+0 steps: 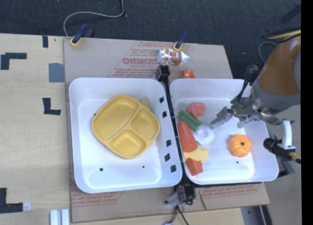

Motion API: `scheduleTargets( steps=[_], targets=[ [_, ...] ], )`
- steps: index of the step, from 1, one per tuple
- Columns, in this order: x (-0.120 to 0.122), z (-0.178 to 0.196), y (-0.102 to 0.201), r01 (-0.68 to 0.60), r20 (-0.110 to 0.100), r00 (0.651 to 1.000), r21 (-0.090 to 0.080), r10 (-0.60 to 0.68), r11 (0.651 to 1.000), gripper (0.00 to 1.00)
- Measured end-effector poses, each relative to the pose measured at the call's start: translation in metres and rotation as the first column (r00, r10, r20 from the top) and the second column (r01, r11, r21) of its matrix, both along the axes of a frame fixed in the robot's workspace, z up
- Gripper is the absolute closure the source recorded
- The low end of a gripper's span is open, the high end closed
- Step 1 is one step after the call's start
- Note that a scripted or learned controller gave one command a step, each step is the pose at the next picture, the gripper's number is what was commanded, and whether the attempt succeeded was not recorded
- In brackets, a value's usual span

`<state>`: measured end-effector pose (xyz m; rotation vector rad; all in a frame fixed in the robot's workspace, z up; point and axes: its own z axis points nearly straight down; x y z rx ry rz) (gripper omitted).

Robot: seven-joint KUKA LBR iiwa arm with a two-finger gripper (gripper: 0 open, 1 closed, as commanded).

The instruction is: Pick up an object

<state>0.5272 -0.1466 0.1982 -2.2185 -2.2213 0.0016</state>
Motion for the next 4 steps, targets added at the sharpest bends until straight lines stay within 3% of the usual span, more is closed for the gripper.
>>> scheduleTargets(
  steps=[1, 2, 3, 4],
  targets=[
    [0.117, -0.015, 0.064, -0.010, 0.008, 1.000, 0.001, 0.010, 1.000, 0.00],
    [0.072, -0.102, 0.028, 0.006, -0.003, 1.000, 0.000, -0.006, 1.000, 0.00],
    [0.106, -0.108, 0.051, -0.001, 0.010, 1.000, -0.006, 0.001, 1.000, 0.00],
    [0.108, -0.094, 0.051, -0.001, 0.020, 1.000, -0.005, 0.001, 1.000, 1.00]
  ],
)
